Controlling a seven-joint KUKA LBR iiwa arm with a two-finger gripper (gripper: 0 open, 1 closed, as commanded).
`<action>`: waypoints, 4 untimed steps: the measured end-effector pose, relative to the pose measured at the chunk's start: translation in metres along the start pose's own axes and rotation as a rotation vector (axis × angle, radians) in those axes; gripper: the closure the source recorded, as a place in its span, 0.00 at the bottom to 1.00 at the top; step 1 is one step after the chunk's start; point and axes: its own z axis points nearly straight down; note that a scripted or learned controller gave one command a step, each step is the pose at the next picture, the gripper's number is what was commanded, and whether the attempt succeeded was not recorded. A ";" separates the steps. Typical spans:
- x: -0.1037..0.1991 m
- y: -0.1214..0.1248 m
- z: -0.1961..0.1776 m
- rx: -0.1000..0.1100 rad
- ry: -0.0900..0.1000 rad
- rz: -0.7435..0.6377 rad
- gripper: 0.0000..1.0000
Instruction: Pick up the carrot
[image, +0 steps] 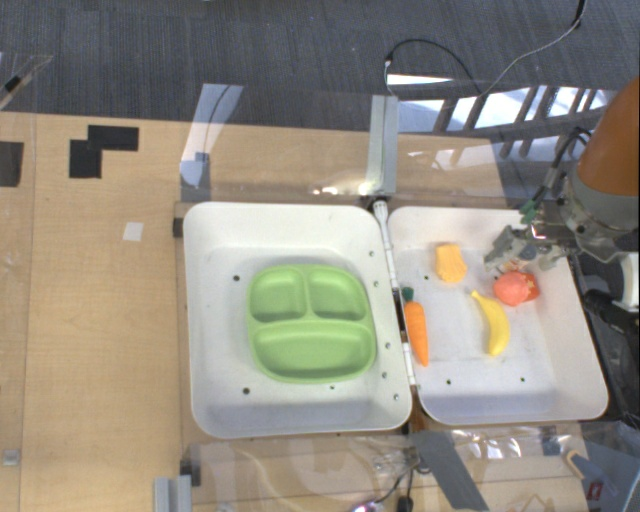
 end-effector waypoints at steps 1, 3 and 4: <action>0.040 0.033 0.083 0.000 0.000 -0.214 0.00; -0.021 0.050 0.137 -0.006 0.000 -0.348 0.00; 0.045 0.055 0.137 -0.008 0.000 -0.456 0.00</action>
